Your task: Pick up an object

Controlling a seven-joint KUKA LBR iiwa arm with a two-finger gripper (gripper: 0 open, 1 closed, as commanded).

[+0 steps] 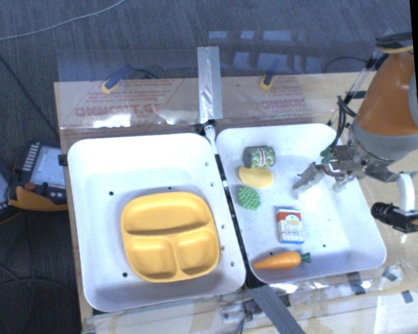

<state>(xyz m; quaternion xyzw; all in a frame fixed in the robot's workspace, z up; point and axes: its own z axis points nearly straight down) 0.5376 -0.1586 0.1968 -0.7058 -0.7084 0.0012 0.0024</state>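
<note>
Nearest the camera, the carrot (277,260) lies along the right bin's (348,256) front wall. Further back, the gripper (310,178) hangs with fingers apart and nothing between them, over bare floor. Beside it lie 5 items: carton (290,225), lemon (256,177), can (259,156), green ball (249,197). Crowded items could deflect a finger, likely spoiling the grasp.

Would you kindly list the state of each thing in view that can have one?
Gripper: above the right bin, fingers spread, holding nothing.
Green can: lying on its side.
Yellow lemon-shaped toy: resting against the can.
Green round toy: lying free.
Small carton: lying flat.
Toy carrot: lying flat by the near wall.
Yellow divided tray: upright in the left bin.
</note>
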